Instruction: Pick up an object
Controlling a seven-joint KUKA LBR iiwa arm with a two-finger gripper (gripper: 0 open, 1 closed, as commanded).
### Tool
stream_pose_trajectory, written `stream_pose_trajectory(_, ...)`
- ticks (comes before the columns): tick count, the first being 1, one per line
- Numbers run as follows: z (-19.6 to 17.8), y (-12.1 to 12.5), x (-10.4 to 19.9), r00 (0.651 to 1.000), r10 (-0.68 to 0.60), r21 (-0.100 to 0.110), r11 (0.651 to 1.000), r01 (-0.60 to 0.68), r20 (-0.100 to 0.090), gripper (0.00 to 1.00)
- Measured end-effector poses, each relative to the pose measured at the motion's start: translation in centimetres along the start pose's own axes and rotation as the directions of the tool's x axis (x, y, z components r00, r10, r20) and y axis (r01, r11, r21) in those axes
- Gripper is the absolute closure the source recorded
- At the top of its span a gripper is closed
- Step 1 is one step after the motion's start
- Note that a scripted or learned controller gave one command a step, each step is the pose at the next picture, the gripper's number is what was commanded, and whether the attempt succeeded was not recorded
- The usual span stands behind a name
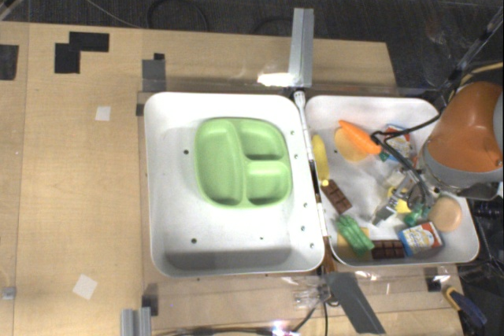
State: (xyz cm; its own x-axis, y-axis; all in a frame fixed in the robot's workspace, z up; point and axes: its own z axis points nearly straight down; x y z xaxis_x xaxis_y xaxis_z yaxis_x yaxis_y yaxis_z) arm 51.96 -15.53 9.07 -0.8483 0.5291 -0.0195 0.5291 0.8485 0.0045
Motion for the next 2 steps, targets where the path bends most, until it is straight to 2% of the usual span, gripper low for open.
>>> stream_pose_trajectory(1, -1.4, 0.3, -0.5, 1.0, -0.006, -0.005, 1.0, 0.006, 0.016, 1.0)
stream_pose_trajectory(2, -14.0, 3.1, 3.2, 0.999, -0.042, -0.004, 0.999, 0.042, -0.001, 1.0)
